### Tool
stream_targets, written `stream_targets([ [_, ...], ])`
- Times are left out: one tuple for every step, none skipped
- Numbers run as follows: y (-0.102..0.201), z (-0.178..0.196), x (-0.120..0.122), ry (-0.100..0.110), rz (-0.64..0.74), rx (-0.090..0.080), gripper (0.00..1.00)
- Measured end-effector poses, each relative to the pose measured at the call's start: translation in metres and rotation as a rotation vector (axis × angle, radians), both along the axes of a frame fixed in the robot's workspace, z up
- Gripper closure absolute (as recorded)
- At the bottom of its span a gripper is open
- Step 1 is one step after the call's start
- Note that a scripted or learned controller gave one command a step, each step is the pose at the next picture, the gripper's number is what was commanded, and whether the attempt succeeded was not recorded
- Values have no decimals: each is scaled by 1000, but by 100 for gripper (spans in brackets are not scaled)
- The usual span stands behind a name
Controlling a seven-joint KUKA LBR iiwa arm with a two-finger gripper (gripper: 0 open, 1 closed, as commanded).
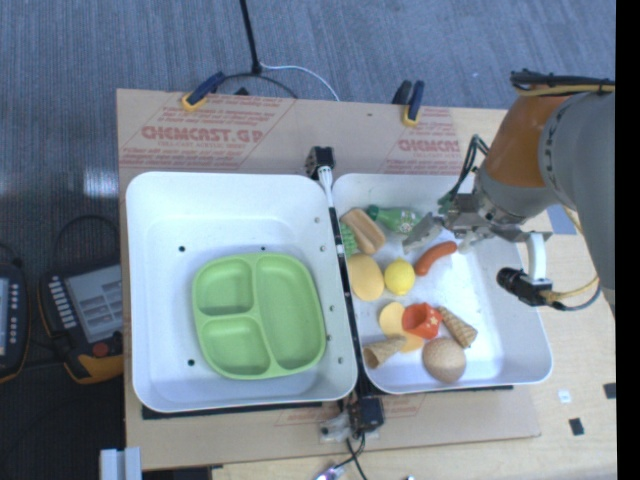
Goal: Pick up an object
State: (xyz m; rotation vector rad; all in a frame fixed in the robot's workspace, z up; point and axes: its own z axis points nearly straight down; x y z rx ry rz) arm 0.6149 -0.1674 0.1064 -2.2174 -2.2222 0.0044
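The right bin (520, 353) holds several toy foods. Among them are a red sausage (436, 258), a hot dog bun (363, 230), a green leafy piece (395, 216), a yellow lemon (399, 277) and an orange-yellow fruit (365, 277). Nearer the front lie a red pepper (421, 320), two cones (460, 326) and a brown round piece (444, 360). My gripper (446, 230) hangs open just above the sausage's upper end, at the bin's back right, with nothing between its fingers.
In the left bin (160, 218) lies a green divided plate (260, 313). A black fixture (320, 160) sits at the back of the ridge between the bins. Clamps (408, 103) hold the cardboard base. A black cable part (520, 285) hangs off the wrist over the right bin.
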Motion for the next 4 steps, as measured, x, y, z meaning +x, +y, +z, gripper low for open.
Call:
stream_targets([
  [13, -17, -18, -13, 157, -9, 0],
  [12, -5, -17, -20, 156, -12, 100],
  [33, 85, 54, -7, 169, -1, 100],
  [33, 84, 54, -4, 168, -1, 0],
])
